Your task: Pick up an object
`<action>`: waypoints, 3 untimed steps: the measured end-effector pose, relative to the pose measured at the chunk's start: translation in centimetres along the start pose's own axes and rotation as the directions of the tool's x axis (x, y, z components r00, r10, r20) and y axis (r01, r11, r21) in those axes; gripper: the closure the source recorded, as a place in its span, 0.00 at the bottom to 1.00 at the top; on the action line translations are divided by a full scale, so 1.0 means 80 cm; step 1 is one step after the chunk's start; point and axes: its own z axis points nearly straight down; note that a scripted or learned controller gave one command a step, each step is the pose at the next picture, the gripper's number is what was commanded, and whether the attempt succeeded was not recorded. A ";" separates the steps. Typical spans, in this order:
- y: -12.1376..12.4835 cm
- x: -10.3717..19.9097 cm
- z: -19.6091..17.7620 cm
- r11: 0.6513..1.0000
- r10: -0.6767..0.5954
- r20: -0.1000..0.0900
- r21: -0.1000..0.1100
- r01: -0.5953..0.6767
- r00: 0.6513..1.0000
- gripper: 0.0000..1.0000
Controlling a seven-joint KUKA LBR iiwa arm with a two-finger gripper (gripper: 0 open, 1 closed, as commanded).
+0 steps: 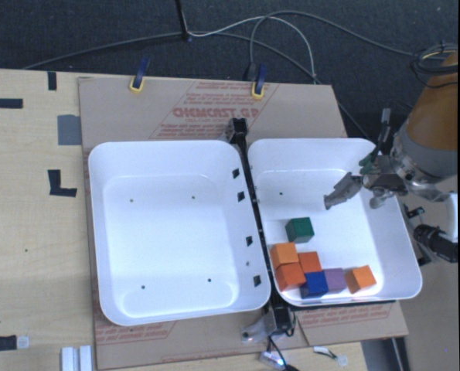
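Several small cubes lie in the right bin (345, 147) near its front wall. A green cube (299, 229) sits alone, a little behind the rest. In front of it are an orange cube (284, 253), a darker orange one (290, 274), a red-orange one (310, 261), a blue cube (315, 284), a purple cube (335, 279) and another orange cube (360, 278). My gripper (359, 198) hangs over the right side of this bin, behind and to the right of the green cube. It is open, its two fingers spread apart with nothing between them.
The left bin (98, 168) adjoins the right one along a black divider with clips (249, 207). Both rest on a cardboard sheet (206, 107) held by two clamps at the back. Cables run behind the bench.
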 end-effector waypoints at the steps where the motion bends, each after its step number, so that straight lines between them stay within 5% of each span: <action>1: 0.044 0.021 0.167 1.000 -0.001 -0.002 0.012 0.001 1.000 0.00; 2: 0.034 0.053 0.224 1.000 -0.001 -0.001 0.003 0.001 1.000 0.00; 3: 0.002 0.044 0.199 1.000 0.001 0.000 0.000 -0.001 1.000 0.00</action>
